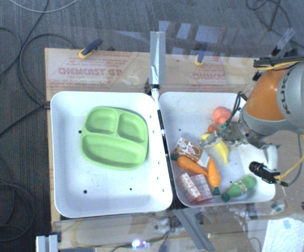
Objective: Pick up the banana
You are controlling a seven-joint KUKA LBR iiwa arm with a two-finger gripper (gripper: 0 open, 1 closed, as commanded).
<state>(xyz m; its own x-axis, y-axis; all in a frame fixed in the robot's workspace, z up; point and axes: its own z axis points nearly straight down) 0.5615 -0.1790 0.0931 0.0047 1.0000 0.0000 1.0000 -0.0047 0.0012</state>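
Gripper hangs low in the right bin, right over the banana, and we cannot tell how it is set, because the wrist hides that part. We see the banana as a short yellow curve in the middle of that bin, just beside the snack packet and above the upper ends of the carrots. We judge it to be a light plastic toy, stiff and smooth, so it may slip; we would take it across its narrow middle. We count one banana, two carrots, one snack packet, one red carton, one green bottle, one pink-orange fruit, two white bins, and one green divided plate in the left bin.
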